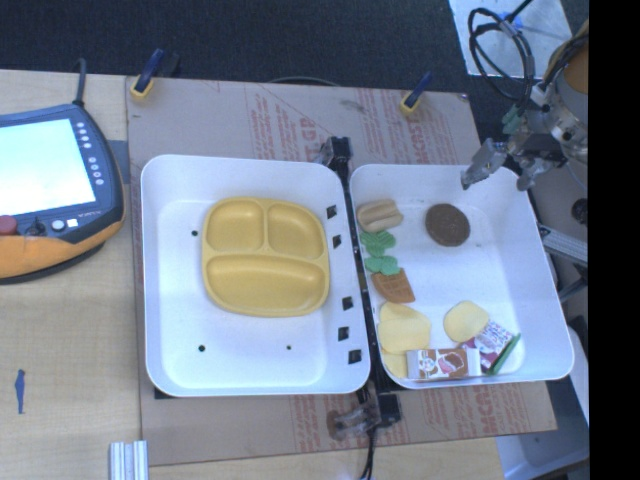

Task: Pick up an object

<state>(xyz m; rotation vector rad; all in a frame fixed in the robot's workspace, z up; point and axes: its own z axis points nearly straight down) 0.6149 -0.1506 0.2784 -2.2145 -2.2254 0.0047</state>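
1. Nearest me, at the counter's [70, 368] front edge, a small metal bracket [128, 458] pokes up, and a black clamp [360, 418] grips the cardboard sheet [300, 118] between the two bins.
2. Along the front wall of the right bin [545, 278] lie a brown-and-white carton [443, 363] and, touching its right end, a red-and-white packet [495, 340] with a green strip.
3. Just behind those sit two pale yellow pieces: a squarish one [404, 328] by the divider and a rounder one [466, 320] to its right.
4. Further back along the divider: an orange-brown wedge [394, 287], then green leaf shapes [379, 251], then a tan bun [380, 215].
5. A dark brown patty [447, 224] lies alone to the right of the bun, well apart from everything else.
6. The left bin [170, 268] holds a yellow tray [266, 255] with three compartments, lying flat near its middle.
7. On the far left of the counter rests an orange-and-grey pendant [55, 188] with a pale screen.
8. The pincer [503, 168] hangs over the right bin's far right corner, above and beyond the patty. Its two fingers look spread apart with nothing between them.
9. Farthest back, two yellow-and-blue clips [148, 73] pin the cardboard's rear edge, and black cable [495, 43] loops above the arm [565, 98].
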